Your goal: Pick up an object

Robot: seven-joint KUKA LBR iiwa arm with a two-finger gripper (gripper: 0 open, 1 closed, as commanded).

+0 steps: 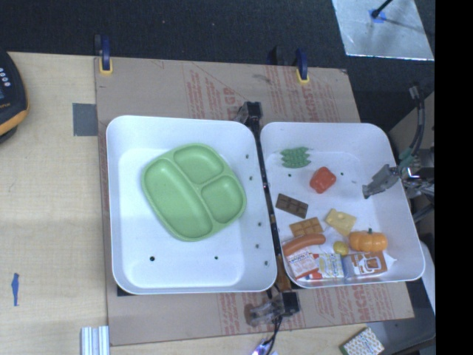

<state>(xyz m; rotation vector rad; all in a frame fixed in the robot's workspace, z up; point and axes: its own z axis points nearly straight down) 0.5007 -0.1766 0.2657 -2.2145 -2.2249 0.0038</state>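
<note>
I'm hovering my fingers (372,188) at the right bin (384,135) edge, can't tell the gap, w/ the red toy (322,180) nearest.

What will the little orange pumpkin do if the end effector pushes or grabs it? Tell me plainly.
The pumpkin looks rounded, so a push would probably roll or spin it. It lies against a flat packet near the right bin's lower corner, so it may jam there. It looks like smooth toy plastic, likely light and somewhat slippery. The end effector sits above it, near the bin's right edge.
</note>
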